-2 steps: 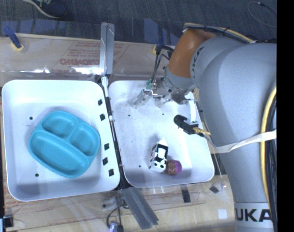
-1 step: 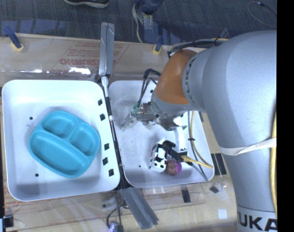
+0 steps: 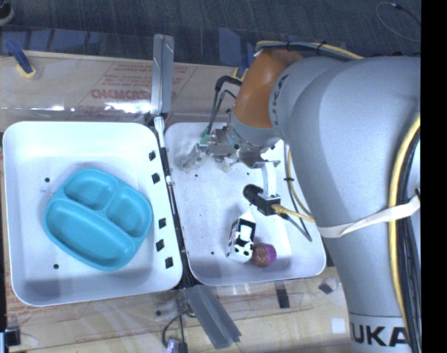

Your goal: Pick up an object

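Gripper at 12 o'clock in right bin, grip state can't tell. B/w toy lies at 5 o'clock, just beside pink ball; prob. light, rigid, so grab across its narrow middle.

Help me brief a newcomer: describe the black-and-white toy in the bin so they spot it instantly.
Take the white bin on the view's right, not the one with the blue plate. Near its lower edge two small things sit side by side: the toy is the boxy one patched black and white, its neighbour a round purple ball.
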Controlling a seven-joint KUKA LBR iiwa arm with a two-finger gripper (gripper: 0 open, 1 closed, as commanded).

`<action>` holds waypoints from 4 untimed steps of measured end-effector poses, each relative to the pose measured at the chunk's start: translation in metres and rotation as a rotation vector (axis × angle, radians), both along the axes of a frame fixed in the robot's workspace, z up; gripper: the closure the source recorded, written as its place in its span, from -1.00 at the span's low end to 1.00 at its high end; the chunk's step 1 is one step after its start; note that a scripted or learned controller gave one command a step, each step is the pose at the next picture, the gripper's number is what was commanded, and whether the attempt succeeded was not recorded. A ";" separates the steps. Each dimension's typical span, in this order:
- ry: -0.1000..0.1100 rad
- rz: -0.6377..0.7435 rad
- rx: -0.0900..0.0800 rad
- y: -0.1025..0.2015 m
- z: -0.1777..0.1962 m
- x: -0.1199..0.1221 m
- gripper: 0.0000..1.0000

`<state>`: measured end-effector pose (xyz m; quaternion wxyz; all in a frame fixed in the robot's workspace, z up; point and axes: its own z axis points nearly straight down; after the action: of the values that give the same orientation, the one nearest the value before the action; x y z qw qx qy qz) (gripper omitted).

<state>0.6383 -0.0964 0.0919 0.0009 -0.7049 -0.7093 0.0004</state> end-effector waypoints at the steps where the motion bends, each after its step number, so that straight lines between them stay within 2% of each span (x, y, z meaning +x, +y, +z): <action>1: -0.002 -0.001 -0.001 -0.088 0.046 0.019 -1.00; 2: -0.002 0.002 -0.001 -0.113 0.124 0.002 -1.00; 3: 0.002 0.002 0.000 -0.057 0.004 -0.016 -1.00; 4: 0.001 -0.001 -0.001 -0.115 0.000 -0.103 -1.00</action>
<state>0.5350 -0.2115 0.0916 0.0011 -0.7053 -0.7089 0.0010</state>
